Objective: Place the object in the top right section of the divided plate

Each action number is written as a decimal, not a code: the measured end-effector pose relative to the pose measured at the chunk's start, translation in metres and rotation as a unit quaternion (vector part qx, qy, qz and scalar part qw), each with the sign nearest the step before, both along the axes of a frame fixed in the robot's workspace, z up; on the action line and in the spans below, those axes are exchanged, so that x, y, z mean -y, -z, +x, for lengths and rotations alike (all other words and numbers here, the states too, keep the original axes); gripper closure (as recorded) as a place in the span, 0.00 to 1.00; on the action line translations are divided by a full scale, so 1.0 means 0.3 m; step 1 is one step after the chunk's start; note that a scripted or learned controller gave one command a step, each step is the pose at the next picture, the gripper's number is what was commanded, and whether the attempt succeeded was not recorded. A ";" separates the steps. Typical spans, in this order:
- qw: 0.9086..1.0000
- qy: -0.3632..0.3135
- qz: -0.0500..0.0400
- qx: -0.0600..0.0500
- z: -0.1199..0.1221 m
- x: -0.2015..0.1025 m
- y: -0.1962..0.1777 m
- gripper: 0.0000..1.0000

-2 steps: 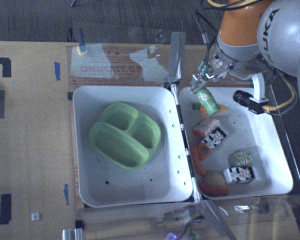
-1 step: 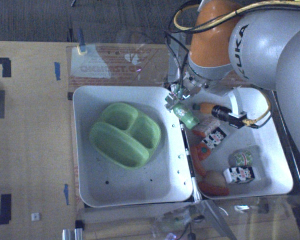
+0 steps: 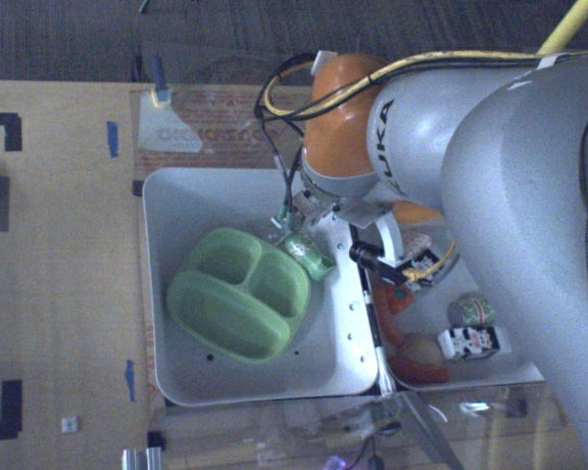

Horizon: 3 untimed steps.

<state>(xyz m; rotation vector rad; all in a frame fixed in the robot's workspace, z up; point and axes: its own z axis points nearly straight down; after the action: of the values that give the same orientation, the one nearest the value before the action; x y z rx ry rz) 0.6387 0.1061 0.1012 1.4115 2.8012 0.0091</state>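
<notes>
A green divided plate (image 3: 240, 294) with three sections lies tilted in the left white bin (image 3: 176, 213). A small light-green object (image 3: 312, 257) sits at the plate's upper right rim, over the edge of the section nearest the arm. My gripper (image 3: 296, 231) hangs directly above and against this object, mostly hidden beneath the grey wrist and the orange band (image 3: 343, 116). Whether the object is gripped or just resting on the rim cannot be made out.
The right bin (image 3: 490, 370) holds a red item (image 3: 397, 300), a tan rounded item (image 3: 423, 347), a green-and-white can (image 3: 471, 310) and a black-and-white carton (image 3: 469, 342). The bins' shared wall (image 3: 358, 321) runs just right of the plate. The big grey arm covers the upper right.
</notes>
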 end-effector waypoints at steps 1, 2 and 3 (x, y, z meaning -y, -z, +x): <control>1.000 -0.019 -0.003 0.005 -0.214 0.013 -0.011 1.00; 0.999 -0.036 -0.001 -0.003 -0.407 0.066 -0.278 1.00; 0.999 -0.035 -0.001 0.000 -0.403 0.068 -0.312 1.00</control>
<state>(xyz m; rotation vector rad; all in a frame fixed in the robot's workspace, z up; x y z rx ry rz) 0.5179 0.0858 0.1948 1.3138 2.8487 0.0070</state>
